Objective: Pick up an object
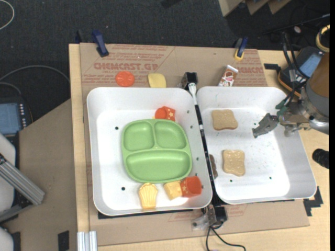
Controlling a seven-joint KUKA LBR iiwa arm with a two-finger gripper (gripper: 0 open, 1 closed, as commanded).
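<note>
Desk (131, 61): cardboard printed "CHEMCAST".
Hand (263, 126): over right bin (293, 182), grip state unclear.
Bread slices (224, 120) (234, 162): right bin, left of hand.
Green tray (156, 150): left bin (104, 140).

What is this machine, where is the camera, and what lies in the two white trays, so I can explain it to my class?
One camera looks down at a slant on a bench. The grey robot arm reaches in from the right; its pincer hangs over the right bin and grips nothing that I can see. That bin holds two toast-like slices. The left bin holds a green divided plate with small toy foods around it. A few more small items lie on the bench behind the bins.
</note>
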